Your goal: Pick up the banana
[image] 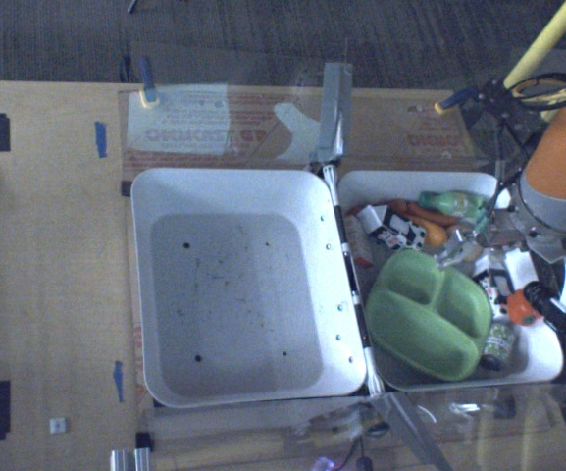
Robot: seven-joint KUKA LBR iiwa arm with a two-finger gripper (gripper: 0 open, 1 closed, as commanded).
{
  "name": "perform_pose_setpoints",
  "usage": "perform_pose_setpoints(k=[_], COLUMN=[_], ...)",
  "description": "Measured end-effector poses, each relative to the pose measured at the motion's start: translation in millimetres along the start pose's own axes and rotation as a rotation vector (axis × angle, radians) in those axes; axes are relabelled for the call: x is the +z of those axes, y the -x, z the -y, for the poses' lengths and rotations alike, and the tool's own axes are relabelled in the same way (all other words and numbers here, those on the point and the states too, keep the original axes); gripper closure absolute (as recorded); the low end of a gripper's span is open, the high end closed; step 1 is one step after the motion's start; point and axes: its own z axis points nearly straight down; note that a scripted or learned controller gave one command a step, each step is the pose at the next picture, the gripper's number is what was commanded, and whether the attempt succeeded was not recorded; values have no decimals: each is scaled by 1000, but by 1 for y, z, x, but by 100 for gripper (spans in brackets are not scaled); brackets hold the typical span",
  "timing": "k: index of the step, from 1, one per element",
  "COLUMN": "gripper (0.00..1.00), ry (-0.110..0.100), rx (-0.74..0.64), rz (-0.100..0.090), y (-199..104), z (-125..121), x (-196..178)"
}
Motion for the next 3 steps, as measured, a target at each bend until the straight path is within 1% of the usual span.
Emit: perform_pose_setpoints(k=[1, 2, 3], gripper=[0, 0, 0], ry=[4, -1, 6], rx=[101, 110, 290], rz=[3, 0, 0], y=[57, 49, -69], z=[-29, -64, -36], x=[-104, 9, 67])
